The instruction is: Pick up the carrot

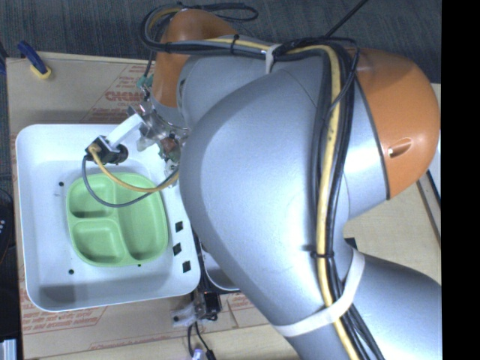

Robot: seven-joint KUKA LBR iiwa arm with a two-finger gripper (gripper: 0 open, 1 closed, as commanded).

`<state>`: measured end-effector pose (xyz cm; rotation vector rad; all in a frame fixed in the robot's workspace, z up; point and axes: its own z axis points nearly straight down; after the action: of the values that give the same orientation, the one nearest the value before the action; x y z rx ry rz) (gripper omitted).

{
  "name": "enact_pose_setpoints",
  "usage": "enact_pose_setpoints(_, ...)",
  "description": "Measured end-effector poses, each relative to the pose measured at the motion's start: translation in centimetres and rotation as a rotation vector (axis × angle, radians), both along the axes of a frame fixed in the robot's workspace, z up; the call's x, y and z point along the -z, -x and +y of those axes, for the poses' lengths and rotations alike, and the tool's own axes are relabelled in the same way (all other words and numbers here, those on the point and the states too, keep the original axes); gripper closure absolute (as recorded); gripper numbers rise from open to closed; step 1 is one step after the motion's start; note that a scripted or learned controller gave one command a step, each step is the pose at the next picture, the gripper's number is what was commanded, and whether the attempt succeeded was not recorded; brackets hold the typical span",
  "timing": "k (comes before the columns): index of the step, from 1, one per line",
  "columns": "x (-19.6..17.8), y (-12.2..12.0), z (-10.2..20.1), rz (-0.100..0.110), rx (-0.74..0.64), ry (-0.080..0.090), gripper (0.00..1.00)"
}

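My grey arm takes up most of the view, with its orange band at the top. The gripper hangs at the left bin's far right corner, tucked under the wrist, and its tips are hard to make out. A small greenish and reddish bit sits right at the gripper, too small to name. The arm hides whatever lies beneath it, including most of the right bin.
The left white bin holds a green three-compartment plate. A black and yellow cable loops from the wrist over the plate's far edge. Cardboard lies under the bins, with a blue and yellow object at its far left.
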<state>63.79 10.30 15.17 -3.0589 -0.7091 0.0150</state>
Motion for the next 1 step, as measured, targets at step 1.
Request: enact_pose_setpoints(1, -3.95, 6.94, -0.64, -0.004, 0.069, 0.000, 0.00)
